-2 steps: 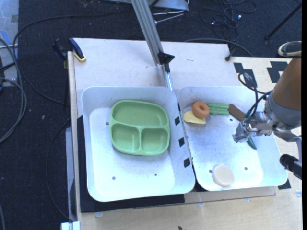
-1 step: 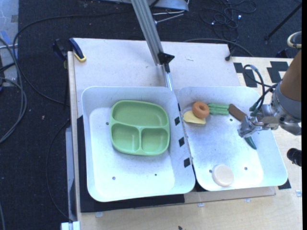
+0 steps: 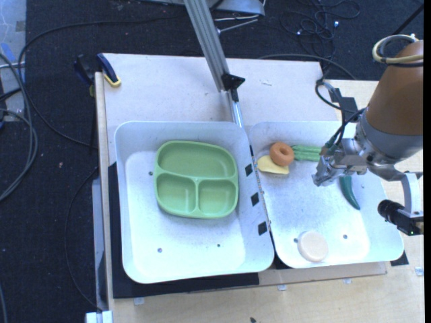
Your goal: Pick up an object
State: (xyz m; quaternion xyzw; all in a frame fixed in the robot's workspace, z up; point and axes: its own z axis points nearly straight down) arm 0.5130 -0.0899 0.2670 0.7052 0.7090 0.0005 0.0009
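Look down on the worktop in the camera view and you see two white bins side by side. The left bin carries a green divided plate, lying flat a little toward the bin's far edge, with three compartments.

In the right bin, an orange doughnut-shaped ring sits near the far-left corner, touching a pale yellow piece that lies just on its near side. A light green stick runs from beside the ring toward the arm. A darker green curved piece lies near the bin's right edge, just beside the pincer. A round cream disc rests by the near edge, well apart from the rest.

Your arm comes in over the right bin's right edge, and the pincer hangs low over the bin floor between the green stick and the dark green piece. You cannot tell from this angle how it is set, and nothing is visibly caught in it.
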